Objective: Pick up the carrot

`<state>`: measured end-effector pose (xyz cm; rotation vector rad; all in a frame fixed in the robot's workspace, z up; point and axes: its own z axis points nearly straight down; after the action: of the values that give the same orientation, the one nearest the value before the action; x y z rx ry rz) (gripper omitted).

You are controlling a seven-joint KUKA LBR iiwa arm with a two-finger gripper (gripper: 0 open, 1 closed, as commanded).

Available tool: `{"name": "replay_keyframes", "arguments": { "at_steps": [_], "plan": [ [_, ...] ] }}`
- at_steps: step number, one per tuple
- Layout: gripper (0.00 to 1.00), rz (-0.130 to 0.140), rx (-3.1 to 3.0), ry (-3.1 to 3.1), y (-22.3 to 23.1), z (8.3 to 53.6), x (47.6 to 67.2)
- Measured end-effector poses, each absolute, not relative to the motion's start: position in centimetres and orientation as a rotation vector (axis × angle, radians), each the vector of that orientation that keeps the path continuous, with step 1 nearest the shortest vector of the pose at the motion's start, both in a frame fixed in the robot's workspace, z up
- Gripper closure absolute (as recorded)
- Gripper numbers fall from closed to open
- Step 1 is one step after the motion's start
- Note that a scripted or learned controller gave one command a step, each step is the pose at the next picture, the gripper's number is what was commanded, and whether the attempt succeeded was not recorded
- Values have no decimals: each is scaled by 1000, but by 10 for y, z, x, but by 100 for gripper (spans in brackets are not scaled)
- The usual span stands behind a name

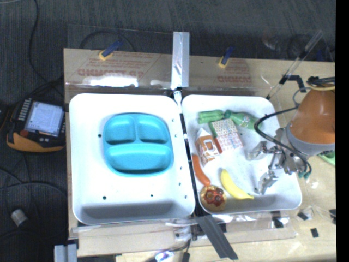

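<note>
The carrot [200, 170] is a slim orange stick lying against the left wall of the right bin [283, 198], just above a round red and yellow fruit [212, 197]. My gripper [260, 167] hangs low over the right part of that bin, well to the right of the carrot. Its two metal fingers [254, 152] are spread apart, open, with only white bin floor between them. A yellow banana [234, 184] lies between the gripper and the carrot.
An orange-and-white carton [209, 147], a patterned box [226, 133] and green items [218, 116] crowd the right bin's upper half. The left bin [87, 146] holds a blue divided plate [137, 143]. A cable [267, 125] loops near the wrist.
</note>
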<state>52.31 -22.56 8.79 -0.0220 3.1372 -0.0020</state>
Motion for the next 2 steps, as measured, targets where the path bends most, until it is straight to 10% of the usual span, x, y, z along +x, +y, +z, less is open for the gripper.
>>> {"name": "replay_keyframes", "arguments": {
  "at_steps": [1, 2],
  "plan": [
    [0, -3, -22, 3135, -226, 88, 524],
    [0, -9, -321, 3111, -177, 89, 599]
  ]
}}
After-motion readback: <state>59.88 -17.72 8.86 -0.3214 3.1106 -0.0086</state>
